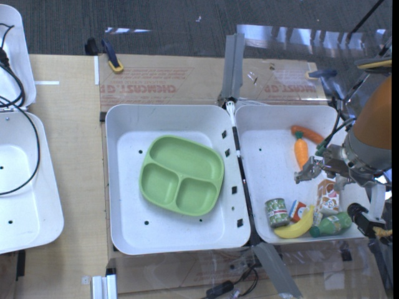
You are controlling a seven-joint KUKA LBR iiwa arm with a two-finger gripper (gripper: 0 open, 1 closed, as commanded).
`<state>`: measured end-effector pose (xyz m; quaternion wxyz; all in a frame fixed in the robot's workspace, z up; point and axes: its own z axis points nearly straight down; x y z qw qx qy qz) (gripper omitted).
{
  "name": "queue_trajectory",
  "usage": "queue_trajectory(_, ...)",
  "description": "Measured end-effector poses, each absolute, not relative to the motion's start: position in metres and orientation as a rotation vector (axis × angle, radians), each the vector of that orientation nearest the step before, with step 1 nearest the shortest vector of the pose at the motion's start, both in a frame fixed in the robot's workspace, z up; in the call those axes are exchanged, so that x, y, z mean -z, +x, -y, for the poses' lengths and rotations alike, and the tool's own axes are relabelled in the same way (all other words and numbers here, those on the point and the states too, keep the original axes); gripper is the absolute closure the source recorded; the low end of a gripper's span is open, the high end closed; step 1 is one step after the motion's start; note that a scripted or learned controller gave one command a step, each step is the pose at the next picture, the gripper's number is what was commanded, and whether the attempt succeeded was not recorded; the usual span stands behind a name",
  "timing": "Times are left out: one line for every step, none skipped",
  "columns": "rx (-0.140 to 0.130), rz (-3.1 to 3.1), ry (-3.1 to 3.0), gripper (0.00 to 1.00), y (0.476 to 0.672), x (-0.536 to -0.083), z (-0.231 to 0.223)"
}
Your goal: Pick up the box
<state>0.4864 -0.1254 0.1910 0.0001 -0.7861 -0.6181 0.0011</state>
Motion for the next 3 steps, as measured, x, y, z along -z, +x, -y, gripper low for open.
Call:
queue_trajectory(0.015, 1.249, -2.889, 0.00, 0.481, -0.097, 0.117)
queue_trajectory(-0.008, 1.091, -2.945, 0.00, 0.551, -0.110, 0.101)
queue_trajectory(-0.008, 1.118, -2.936, 0.00, 0.575, -0.311, 0.119)
